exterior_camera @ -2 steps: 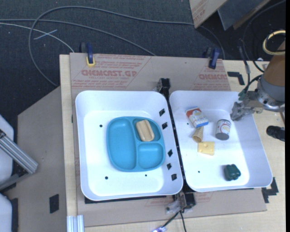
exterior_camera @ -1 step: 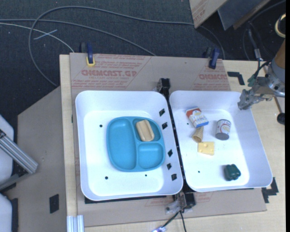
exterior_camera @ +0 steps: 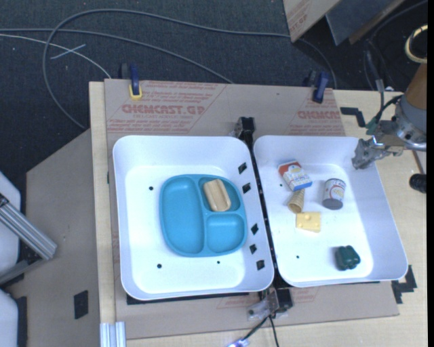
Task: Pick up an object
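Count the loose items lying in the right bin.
5: a red-and-white carton at upper left, a can to its right, a cone below the carton, a yellow wedge lower, a green piece lowest right.

The left bin (exterior_camera: 129, 203) serves as reference. Clamps (exterior_camera: 135, 82) grip the brown board (exterior_camera: 203, 101) behind it. Grey cables (exterior_camera: 81, 34) run across the dark floor further back. A cardboard box (exterior_camera: 308, 13) sits at far back right.

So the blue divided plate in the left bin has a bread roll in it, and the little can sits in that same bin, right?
Not quite. The can sits in the right bin, as the camera view shows. The blue divided plate in the left bin does hold the bread roll.
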